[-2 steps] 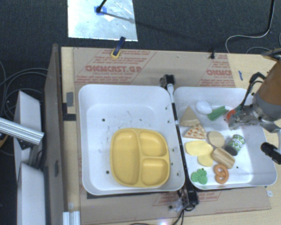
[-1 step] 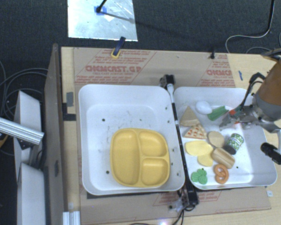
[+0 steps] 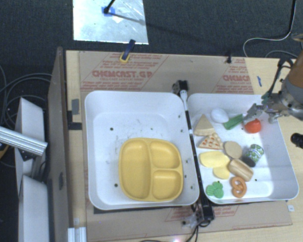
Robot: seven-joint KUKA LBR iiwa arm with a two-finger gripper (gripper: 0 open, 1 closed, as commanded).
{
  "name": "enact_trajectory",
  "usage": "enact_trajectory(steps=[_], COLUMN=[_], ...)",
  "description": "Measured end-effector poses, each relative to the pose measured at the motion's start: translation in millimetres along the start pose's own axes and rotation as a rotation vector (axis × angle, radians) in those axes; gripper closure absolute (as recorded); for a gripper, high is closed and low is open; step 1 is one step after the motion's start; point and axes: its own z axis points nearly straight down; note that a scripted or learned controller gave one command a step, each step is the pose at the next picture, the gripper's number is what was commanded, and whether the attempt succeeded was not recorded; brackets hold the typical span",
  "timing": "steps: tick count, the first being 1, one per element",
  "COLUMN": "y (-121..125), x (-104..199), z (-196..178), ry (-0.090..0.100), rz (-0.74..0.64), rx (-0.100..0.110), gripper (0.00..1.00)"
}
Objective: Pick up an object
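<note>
Toy food pieces, including a red tomato-like piece (image 3: 252,126) and a green piece (image 3: 234,121), lie in the right bin (image 3: 283,150), where the hand (image 3: 257,113), its opening impossible to judge, hangs just above the red piece with nothing lifted yet.

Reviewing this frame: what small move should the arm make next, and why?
Probably a short descent toward the red tomato-like piece in the right bin. The gripper sits just above and beside that piece at the bin's far right corner, next to the green item, with nothing seen between its fingers, so the nearest target is directly below.
</note>
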Motion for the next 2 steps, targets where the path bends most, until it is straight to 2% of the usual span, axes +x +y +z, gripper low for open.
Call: enact_trajectory(steps=[1, 2], y=[-39.8, -84.2], x=[-1.1, 1.2], z=[75.7, 82.9], ry=[0.004, 0.004], rz=[0.006, 0.006], rx=[0.011, 0.011], gripper=[0.0, 0.0])
